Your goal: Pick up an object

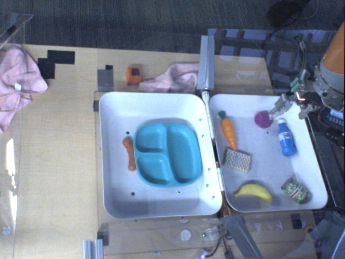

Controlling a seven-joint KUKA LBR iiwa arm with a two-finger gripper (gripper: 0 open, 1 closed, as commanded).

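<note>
Gripper [291, 105] sits over the top-right corner of the right bin [318, 171], fingers spread apart w/ nothing between them — one tip near the purple object [263, 120], the other by the cap end of the blue bottle [286, 138]. Bottle lies just below the gripper, tilted, near the bin's right wall. Carrot [228, 131] lies along the left wall of the same bin, w/ a grey speckled sponge [237, 160] just below it. Banana [254, 191] at the bottom centre, green packet [295, 190] in the bottom-right corner. Left bin [110, 144] holds a blue divided plate [167, 152] in the middle — orange sausage-shaped toy [130, 153] just left of it. Pink cloth [172, 79] lies on the bench behind the bins.
</note>
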